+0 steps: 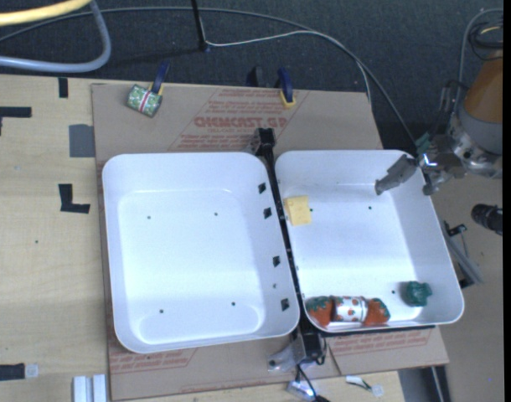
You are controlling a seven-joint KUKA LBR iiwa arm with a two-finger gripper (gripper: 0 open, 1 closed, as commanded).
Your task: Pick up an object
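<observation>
2 white bins, cardboard printed "CHEMCAST GP"

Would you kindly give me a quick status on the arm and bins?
Gripper above right bin far corner, holding nothing. Yellow block, red-white object, green piece untouched. Path clear.

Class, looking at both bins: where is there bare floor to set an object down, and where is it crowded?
The left bin has bare floor. In the right bin, the middle is free, between the yellow block and the near wall, where the orange-and-white object and green object crowd.
</observation>
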